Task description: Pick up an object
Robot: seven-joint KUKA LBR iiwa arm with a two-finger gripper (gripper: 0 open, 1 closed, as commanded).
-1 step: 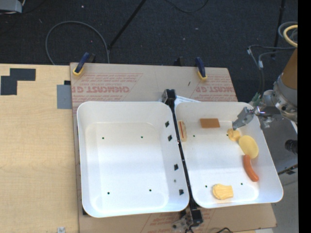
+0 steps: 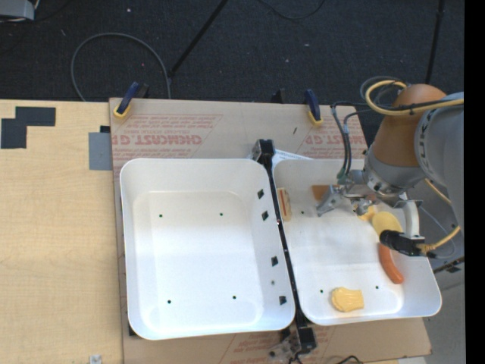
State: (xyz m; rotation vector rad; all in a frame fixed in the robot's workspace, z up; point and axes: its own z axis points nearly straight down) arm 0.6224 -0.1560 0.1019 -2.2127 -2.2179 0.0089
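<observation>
Objects in right bin, gripper low at far right corner

Orange sausage-shaped piece (image 2: 391, 265) lying along right edge of right bin (image 2: 333, 237). Yellow lump (image 2: 347, 299) near front edge. Yellow round piece (image 2: 384, 221) by right edge, just beside gripper (image 2: 342, 197). Small tan block (image 2: 284, 202) against left wall. Gripper down near far right corner; cannot tell finger state. Left bin (image 2: 198, 245) alongside.

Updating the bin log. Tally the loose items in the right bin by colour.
Yellow: 2, a lump near the front and a piece by the gripper
Orange: 1, a sausage shape at the right wall
Tan: 1, a block at the divider
Brown: 1, a bit near the fingers
Total: 5
</observation>
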